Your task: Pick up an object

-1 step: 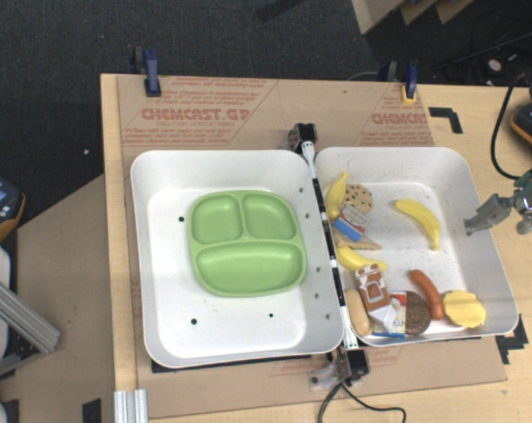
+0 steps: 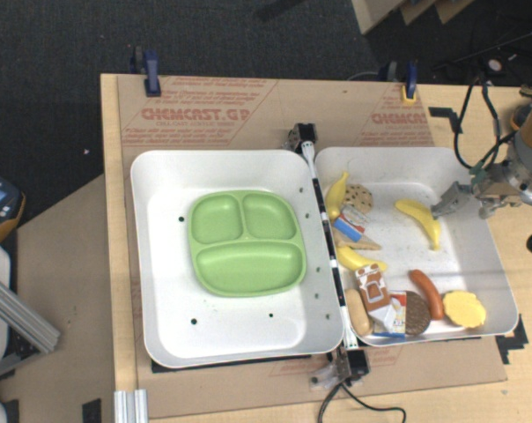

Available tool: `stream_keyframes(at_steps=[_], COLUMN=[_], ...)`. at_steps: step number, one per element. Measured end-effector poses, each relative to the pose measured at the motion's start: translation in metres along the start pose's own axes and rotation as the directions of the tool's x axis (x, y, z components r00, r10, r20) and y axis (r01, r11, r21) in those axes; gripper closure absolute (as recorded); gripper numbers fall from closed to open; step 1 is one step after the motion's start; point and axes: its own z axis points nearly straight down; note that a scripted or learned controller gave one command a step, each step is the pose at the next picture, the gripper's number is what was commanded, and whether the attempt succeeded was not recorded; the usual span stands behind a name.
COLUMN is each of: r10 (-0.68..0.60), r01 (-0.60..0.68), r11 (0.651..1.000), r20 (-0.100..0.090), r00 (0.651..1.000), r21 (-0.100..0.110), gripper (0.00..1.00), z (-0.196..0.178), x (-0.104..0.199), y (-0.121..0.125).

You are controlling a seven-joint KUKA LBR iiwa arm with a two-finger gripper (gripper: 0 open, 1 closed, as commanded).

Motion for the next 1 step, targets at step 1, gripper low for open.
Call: stream_keyframes(at_steps=[1], r10=[-0.002], r01=[0.002], r11=[1.0], r20=[-0.015], r00=[1.0], r21=[0.004], gripper=[0.0], z=[0.0894], x=[0.0064], y=[-0.002])
